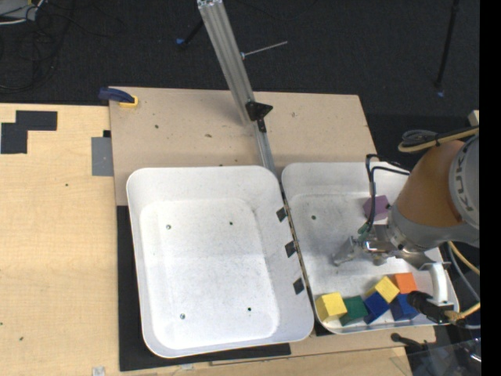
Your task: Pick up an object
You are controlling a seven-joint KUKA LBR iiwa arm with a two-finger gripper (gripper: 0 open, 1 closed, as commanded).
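In the right bin (322,185) my gripper (344,254) hangs low over the bin floor at mid-bin, pointing down-left, with bare white floor under it. A purple block (378,207) lies just behind the wrist, partly hidden by the arm. Along the bin's front edge lie a yellow block (332,305), a green block (354,310), a blue block (376,308), a second yellow block (386,289), an orange block (405,282) and another blue block (404,309). They sit below and to the right of the gripper, apart from it.
The left bin (203,257) adjoins the right one, with black clips (288,247) along the shared wall. A slanted aluminium strut (232,63) rises behind the bins. A blue and yellow clamp (118,96) lies at the bench's far left corner.
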